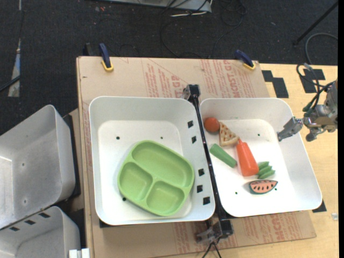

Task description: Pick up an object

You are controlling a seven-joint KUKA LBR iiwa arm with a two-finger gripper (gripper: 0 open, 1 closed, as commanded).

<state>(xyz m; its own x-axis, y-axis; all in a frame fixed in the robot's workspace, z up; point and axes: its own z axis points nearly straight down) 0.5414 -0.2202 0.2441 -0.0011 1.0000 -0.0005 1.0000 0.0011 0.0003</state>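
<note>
Bins (102,112) – two, green tray (156,177) – one, six toy foods (246,158)

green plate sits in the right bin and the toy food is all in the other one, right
Not quite: the camera view shows the green plate in the left bin, not the right one. The toy food, such as the carrot and watermelon slice, is all in the other bin.

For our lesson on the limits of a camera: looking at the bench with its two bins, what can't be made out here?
- Arm: cut off by the right edge of the camera view.
- Gripper: too small and dark to read clearly.
- Green pieces beside the carrot: too small to identify.
- Left bin floor: partly covered by the green tray.
</note>
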